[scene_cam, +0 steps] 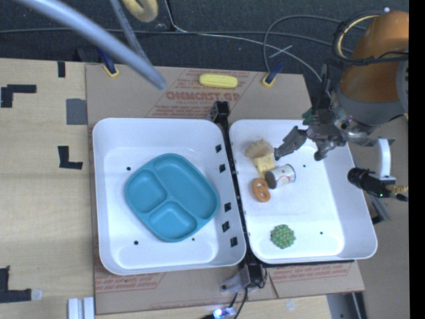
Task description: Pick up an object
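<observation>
Here, nearest you, the right bin holds a green knobbly ball on its own, well apart from the other pieces, so it looks like the least cluttered target if the program goes for it. Further in, 4 small things bunch together: an orange ring-shaped piece, a small clear jar on its side, a yellow block and a tan lump, touching or just beside one another, which makes a clean pinch harder there. The gripper hangs over the far right part of that bin, its 2 dark fingers spread apart with nothing between them, just right of the cluster. You have no object held yet. In the left bin a blue divided tray lies flat. Beyond both bins, a yellow banana-like piece rests on the cardboard.
</observation>
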You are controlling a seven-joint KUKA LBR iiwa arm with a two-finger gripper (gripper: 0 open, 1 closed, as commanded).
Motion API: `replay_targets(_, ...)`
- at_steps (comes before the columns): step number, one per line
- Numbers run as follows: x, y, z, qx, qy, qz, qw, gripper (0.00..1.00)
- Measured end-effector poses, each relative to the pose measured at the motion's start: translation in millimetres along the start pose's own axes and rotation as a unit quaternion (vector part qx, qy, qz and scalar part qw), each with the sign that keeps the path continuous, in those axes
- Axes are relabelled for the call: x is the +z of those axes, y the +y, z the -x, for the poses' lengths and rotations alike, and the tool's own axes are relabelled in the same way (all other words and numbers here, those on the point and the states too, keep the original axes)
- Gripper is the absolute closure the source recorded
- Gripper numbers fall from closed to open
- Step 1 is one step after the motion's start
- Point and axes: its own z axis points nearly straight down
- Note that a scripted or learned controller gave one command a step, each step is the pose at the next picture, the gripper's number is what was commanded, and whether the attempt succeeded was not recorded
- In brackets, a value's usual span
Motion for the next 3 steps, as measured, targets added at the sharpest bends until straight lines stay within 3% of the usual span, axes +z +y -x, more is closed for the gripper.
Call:
replay_targets(1, -7, 2, 0, -0.001, -0.001, 0.006, 1.0000, 0.00)
replay_targets(3, 84, 2, 5, -0.001, -0.001, 0.005, 1.0000, 0.00)
